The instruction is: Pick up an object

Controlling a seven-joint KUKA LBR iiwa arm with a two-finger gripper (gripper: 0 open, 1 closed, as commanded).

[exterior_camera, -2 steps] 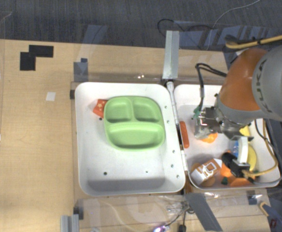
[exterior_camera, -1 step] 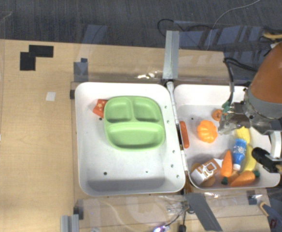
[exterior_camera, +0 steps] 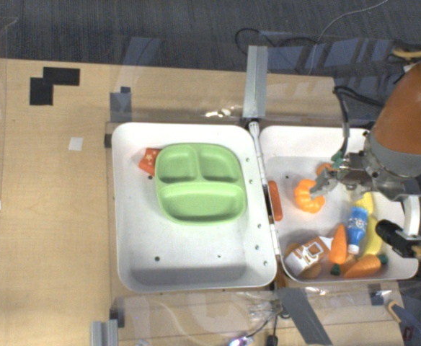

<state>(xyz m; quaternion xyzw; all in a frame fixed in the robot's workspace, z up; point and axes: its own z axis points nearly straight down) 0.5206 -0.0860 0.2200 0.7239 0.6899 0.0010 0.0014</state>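
Two bins: side by side on the surface (exterior_camera: 52, 215), left bin (exterior_camera: 135, 258) and right bin (exterior_camera: 290, 146).
Left bin: held a green divided tray (exterior_camera: 198, 181) with a red piece (exterior_camera: 148, 161) at its edge.
Right bin: held an orange pumpkin-like toy (exterior_camera: 308, 197), a carrot (exterior_camera: 338, 247), a blue-capped bottle (exterior_camera: 355, 229), a banana (exterior_camera: 371, 225) and a brown box (exterior_camera: 308, 256).
Claw (exterior_camera: 331, 176): hovered at the pumpkin's upper right; I couldn't tell whether it was spread or clenched.
Risk: the round toy looked likely to roll or squirt aside under an off-centre pinch.

Arm (orange-banded) reaches leftward, pincer (exterior_camera: 331, 179) low.
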